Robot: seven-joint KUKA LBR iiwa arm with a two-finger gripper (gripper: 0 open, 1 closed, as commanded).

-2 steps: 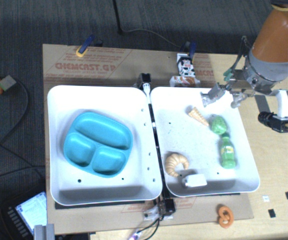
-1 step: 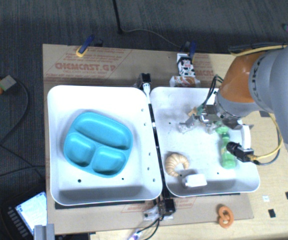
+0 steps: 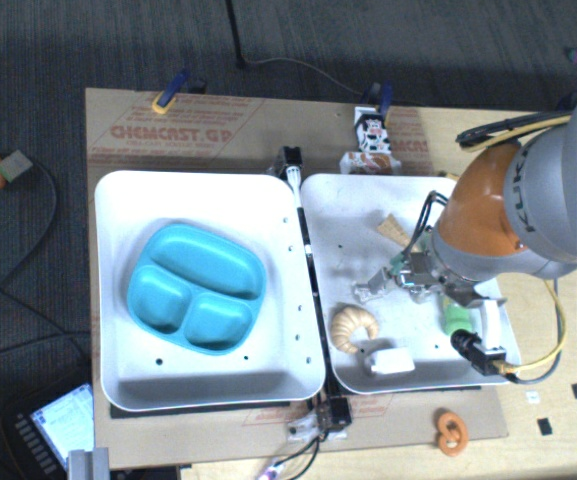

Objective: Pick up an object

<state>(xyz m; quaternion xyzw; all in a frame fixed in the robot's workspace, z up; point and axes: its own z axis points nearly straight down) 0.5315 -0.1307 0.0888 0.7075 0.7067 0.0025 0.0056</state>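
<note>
Your arm enters from the right and covers much of the right bin, so anything lying under its grey and orange wrist is hidden from you. The end effector hangs low over the middle of that bin, but it is small and blurred against the white floor, and you cannot tell how it is set.

Just below it lies a tan, croissant-shaped object, curled, its long axis running roughly left to right. Beside that, toward the near wall, sits a white block. A tan wedge lies near the far side, pointing up-left. A green item is partly covered by the arm.

In the left bin you see a blue divided tray, tilted diagonally.
</note>
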